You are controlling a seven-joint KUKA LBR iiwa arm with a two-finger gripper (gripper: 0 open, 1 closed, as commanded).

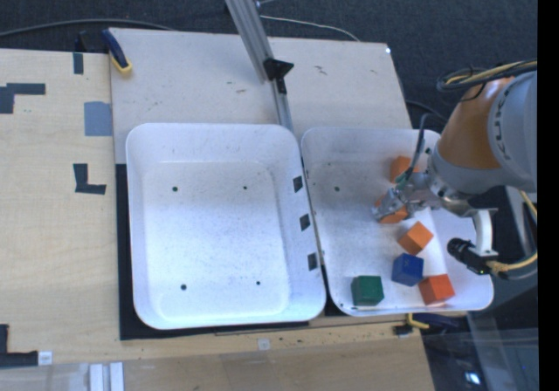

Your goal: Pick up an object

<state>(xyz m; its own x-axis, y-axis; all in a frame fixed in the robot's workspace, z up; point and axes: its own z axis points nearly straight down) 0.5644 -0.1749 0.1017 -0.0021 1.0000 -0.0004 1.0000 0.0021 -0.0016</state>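
Observation:
My gripper point(394, 203) is low inside the right bin point(342, 162), near its middle. An orange block point(389, 214) lies right at the gripper's tip, partly hidden by it; whether it is held cannot be made out. Another orange block point(400, 168) sits just behind the gripper. In front of it lie an orange cube point(417, 236), a blue cube point(407, 269), a red-orange cube point(436, 289) and a green cube point(368, 290) at the bin's near edge.
The left bin point(214, 223) adjoins the right one. A slanted metal rail point(249, 23) reaches down to the bins' shared back corner. The grey arm with its orange band point(476, 140) and cables point(502, 263) hangs over the right bin's right side.

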